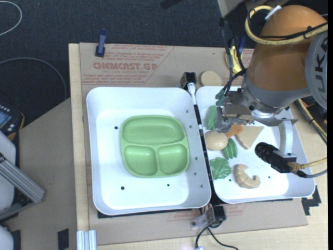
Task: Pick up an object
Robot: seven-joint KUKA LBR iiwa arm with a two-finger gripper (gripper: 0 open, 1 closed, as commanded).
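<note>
Two white bins sit on the table; the tool hangs low in the right bin's top-left corner, its grip unclear, above a beige piece.

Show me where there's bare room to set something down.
Left bin: bare white floor all round the green divided tray, widest along its near edge. Right bin: crowded with toy food beneath the gripper; small bare strip near the croissant.

Left bin: taken up in the middle by a green divided tray, with bare white floor along all four edges. Right bin: crowded near its left edge with small food pieces, and covered at the top by the arm.
</note>
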